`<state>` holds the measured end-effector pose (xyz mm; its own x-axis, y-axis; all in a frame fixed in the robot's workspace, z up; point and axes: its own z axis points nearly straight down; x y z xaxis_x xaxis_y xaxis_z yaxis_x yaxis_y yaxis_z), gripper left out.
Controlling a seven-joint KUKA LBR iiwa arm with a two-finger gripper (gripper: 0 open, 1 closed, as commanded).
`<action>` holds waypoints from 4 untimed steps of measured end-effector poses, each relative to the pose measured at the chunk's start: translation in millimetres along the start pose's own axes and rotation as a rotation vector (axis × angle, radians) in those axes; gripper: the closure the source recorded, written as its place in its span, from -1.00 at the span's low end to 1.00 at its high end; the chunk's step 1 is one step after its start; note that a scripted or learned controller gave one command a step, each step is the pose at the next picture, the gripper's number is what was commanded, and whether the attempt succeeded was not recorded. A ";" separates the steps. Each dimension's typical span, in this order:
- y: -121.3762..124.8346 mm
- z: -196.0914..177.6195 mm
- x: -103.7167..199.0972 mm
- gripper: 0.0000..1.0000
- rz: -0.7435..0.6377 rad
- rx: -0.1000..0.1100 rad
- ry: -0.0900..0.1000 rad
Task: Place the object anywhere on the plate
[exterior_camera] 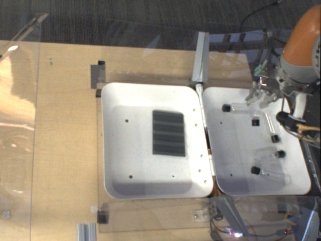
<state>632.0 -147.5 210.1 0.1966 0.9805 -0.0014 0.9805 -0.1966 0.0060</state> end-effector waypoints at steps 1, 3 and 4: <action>28.0 6.3 55.4 1.00 -0.365 -0.001 0.002; -4.4 24.6 170.1 1.00 -0.543 0.001 0.003; -13.5 -8.0 215.2 1.00 0.311 0.003 0.001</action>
<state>661.0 66.2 217.7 0.4874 0.8732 0.0015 0.8732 -0.4874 0.0029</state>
